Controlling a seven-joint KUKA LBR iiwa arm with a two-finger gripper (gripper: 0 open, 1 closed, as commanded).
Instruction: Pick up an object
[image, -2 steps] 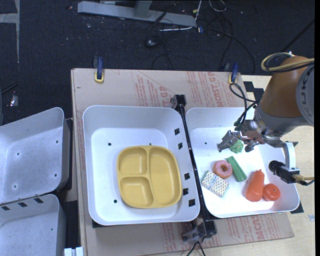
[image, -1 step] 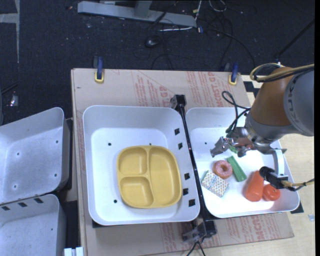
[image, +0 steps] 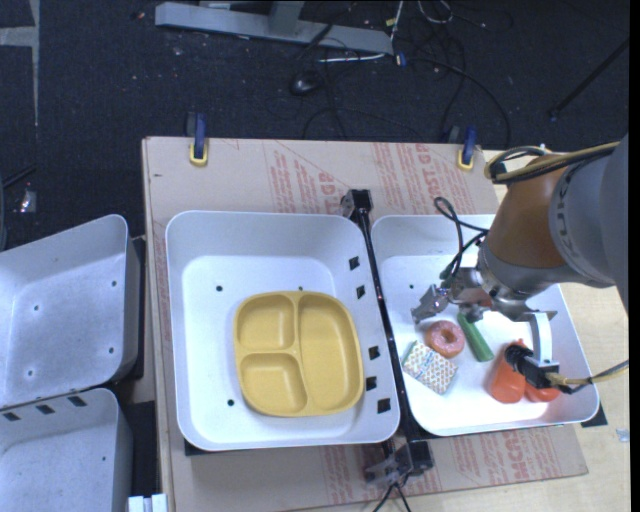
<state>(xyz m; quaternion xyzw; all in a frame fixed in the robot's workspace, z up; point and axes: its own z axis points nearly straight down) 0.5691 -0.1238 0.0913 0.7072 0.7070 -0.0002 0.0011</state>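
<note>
Here the bench (image: 260, 160) bears two white bins (image: 200, 260); pincer (image: 440, 303) state unclear.

A: Where is free room?
B: In the left bin (image: 190, 300), the white floor around the yellow tray (image: 298, 352).
A: And the right bin (image: 580, 400)?
B: Crowded. Donut (image: 445, 339), green stick (image: 476, 339), patterned packet (image: 431, 368) and orange object (image: 507, 382) lie close; the arm (image: 545, 225) covers the upper right.
</note>
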